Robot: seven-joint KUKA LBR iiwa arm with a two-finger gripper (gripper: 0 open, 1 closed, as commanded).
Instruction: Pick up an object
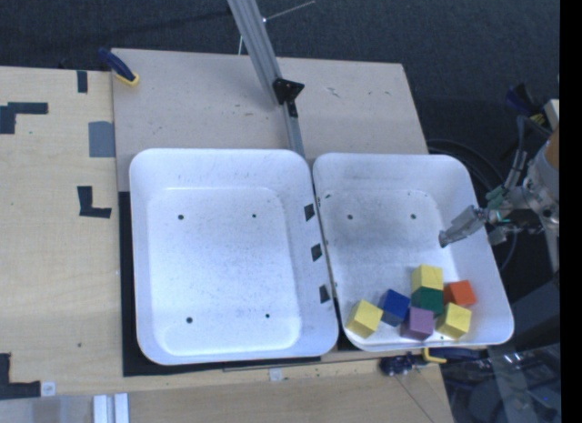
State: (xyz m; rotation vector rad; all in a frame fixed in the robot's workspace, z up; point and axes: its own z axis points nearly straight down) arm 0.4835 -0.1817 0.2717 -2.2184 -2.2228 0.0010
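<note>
Above the right rim of the right-hand shallow white bin (pixel 391 171), the grey two-finger gripper (pixel 455 230) hangs; whether it is parted or closed I cannot tell. Small coloured cubes (pixel 418 307) cluster in that bin's near right corner. Approach stage, likely: next, shift toward them and descend.

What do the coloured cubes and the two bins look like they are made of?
Cubes: probably painted wood or foam, with flat matte faces in solid colours and crisp edges; the picture can't settle which. Bins: likely moulded white plastic, given the rounded corners, raised rim and faint sheen; both floors carry grey scuffing. The hand hangs over the right bin's edge, apart from the cubes.
</note>
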